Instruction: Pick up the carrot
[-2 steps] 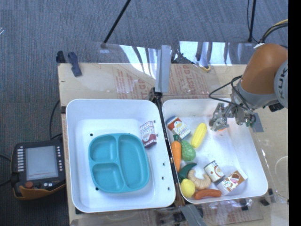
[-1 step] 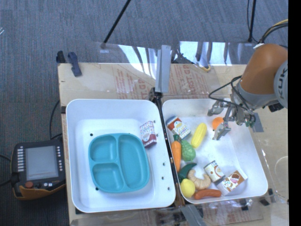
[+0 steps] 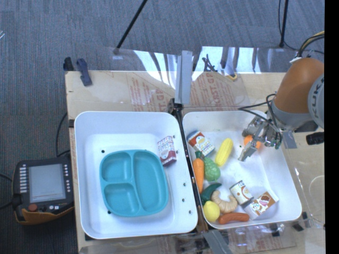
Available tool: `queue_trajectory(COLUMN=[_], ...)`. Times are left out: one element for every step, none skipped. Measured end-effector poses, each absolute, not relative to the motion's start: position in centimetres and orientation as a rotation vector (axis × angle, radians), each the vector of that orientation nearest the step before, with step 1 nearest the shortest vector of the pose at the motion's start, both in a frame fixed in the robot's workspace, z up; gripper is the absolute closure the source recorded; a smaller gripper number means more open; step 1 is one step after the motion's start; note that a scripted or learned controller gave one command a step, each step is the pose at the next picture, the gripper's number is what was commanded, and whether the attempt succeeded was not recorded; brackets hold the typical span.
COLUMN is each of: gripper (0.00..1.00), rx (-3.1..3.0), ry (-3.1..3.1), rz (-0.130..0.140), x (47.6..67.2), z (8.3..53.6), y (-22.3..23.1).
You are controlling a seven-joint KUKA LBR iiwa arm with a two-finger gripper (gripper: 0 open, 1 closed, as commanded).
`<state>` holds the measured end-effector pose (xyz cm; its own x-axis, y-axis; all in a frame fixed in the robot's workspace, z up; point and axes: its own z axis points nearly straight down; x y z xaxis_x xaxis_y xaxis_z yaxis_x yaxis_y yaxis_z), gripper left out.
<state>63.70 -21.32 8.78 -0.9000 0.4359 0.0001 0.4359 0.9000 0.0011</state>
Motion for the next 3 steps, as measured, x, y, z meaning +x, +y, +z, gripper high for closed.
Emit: queue_trajectory(gripper=[1.00, 0.00, 1.00], rx=[0.693, 0.692, 0.685], ry=[3.058, 3.060, 3.056], rz=[0.003, 0.003, 0.004], x=[63.9, 63.9, 64.1], z=[10.0, 9.9, 11.1], y=[-21.1, -21.1, -21.0])
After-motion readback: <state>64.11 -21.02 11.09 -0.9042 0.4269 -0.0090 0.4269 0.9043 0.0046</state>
